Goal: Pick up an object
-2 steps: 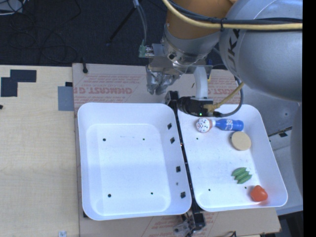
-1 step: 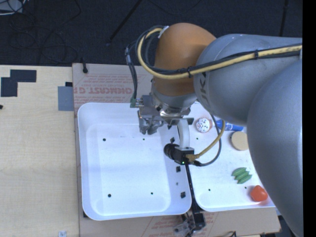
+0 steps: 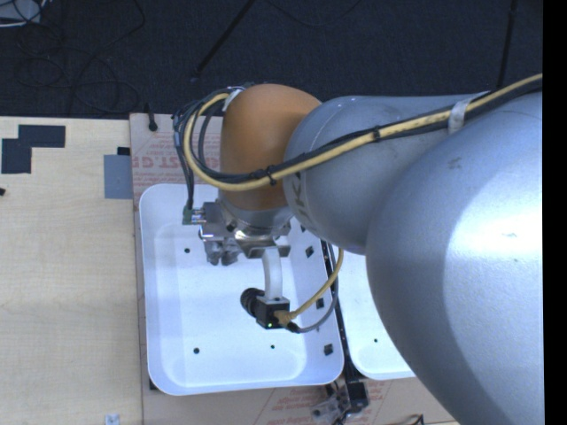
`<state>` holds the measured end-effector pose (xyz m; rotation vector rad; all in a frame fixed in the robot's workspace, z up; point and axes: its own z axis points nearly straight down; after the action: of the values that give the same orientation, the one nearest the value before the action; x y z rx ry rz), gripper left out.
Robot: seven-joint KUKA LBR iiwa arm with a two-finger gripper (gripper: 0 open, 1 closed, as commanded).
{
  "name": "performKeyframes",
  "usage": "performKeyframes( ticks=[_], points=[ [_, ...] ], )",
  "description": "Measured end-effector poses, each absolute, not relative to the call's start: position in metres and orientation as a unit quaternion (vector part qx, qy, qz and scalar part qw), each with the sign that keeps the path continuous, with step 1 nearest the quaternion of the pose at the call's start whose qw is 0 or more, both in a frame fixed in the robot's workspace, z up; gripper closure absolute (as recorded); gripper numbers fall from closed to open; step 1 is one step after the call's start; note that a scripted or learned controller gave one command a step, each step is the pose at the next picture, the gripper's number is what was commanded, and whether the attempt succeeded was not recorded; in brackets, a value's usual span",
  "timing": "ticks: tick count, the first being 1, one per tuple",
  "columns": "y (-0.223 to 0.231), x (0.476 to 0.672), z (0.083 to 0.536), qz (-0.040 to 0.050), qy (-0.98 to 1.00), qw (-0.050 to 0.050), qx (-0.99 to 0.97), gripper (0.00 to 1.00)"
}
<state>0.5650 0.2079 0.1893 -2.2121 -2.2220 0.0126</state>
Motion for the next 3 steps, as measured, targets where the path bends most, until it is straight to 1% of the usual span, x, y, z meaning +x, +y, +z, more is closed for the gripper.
performKeyframes(
  ticks=[1, 2, 3],
  points=[
    [0.239, 0.594, 0.305, -0.0043, -0.708, -0.002, -0.706, 1.00],
    [0.242, 0.545, 0.235, 0.0059, -0.708, 0.003, -0.706, 1.00],
    [0.242, 0.547, 0.239, 0.0025, -0.707, 0.001, -0.707, 0.00]
  ],
)
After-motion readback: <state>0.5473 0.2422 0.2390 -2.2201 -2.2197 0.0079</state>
